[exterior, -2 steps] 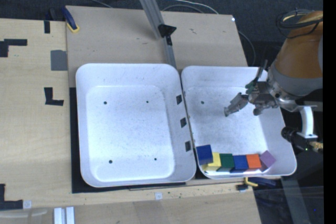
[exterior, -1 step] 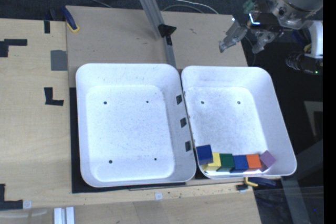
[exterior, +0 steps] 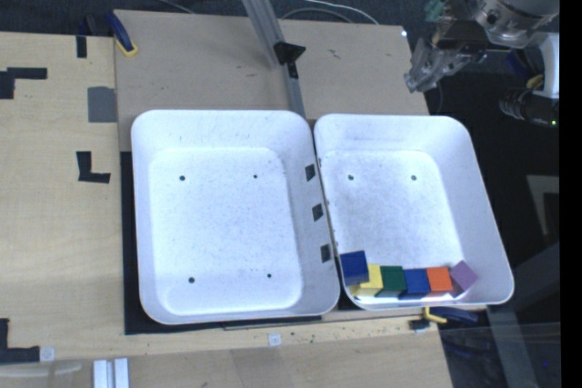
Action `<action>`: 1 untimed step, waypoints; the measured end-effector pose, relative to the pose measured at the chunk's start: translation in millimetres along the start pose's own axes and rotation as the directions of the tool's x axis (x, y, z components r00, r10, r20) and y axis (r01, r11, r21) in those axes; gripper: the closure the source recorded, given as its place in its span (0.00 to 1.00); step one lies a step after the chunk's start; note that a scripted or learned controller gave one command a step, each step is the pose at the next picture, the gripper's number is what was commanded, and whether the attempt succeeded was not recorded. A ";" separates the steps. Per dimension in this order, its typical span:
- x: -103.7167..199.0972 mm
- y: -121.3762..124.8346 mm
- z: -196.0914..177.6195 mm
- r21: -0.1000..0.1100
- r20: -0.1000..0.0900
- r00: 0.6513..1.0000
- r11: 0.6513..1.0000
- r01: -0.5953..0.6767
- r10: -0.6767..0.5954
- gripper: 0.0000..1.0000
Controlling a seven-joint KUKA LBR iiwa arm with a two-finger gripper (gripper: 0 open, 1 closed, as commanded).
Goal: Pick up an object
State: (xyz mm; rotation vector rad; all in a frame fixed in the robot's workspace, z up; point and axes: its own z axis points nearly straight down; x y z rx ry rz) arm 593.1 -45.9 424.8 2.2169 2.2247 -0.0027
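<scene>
Several small blocks lie in a row along the near wall of the right bin: a blue block, a yellow block, a green block, another blue block, an orange block and a purple block. My gripper hangs high beyond the right bin's far right corner, well away from the blocks. Nothing is seen between its fingers.
The left bin stands beside the right one, their rims touching in the middle. A slanted metal post rises behind the bins. Black tape marks lie on the wooden bench at left.
</scene>
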 end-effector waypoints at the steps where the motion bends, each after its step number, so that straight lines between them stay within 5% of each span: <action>1: -131.7 47.8 142.6 0.007 0.001 1.000 1.000 -0.009 0.009 1.00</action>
